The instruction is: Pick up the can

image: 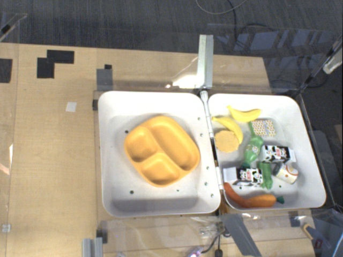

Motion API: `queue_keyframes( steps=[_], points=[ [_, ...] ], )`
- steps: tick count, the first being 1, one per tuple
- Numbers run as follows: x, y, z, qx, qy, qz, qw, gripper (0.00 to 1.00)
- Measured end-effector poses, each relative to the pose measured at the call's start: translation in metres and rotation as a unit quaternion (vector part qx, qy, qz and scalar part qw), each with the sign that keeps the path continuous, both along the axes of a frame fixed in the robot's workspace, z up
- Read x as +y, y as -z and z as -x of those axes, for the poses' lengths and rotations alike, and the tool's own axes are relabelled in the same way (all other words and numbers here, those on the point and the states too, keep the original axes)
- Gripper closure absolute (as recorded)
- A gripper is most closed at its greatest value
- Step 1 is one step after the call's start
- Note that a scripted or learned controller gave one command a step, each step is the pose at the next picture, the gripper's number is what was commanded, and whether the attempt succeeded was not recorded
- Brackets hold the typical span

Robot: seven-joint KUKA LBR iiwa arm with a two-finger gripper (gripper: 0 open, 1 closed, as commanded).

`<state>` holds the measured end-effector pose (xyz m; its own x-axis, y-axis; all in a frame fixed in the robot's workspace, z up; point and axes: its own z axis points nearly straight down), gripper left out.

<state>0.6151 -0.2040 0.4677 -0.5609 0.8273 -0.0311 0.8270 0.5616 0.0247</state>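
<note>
1. Apparently the can (289, 173) is the white-and-orange cylinder lying on its side in the right bin (308, 135), touching a black-and-white carton (276, 154), with a green bottle (253, 149) near.
2. The gripper's state I cannot tell; nothing grips the can.
3. Judged step: the approach has not yet begun.
4. Next: descend over the can, jaws spread across its width, clear of the carton.

Small can (289, 174), white body with an orange patch. Lies tipped on its side in the right bin (313, 159), toward the near right part of the floor. Dark end faces left. Touches or sits just under a black-and-white carton (277, 153); label too small to read.
</note>
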Motion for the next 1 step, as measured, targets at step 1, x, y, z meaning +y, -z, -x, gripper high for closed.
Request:
queue_keyframes(
  steps=[1],
  points=[
    [0.0002,-0.0135,-0.0012,-0.005,-0.001,0.0018,1.0000,1.00]
  ],
)
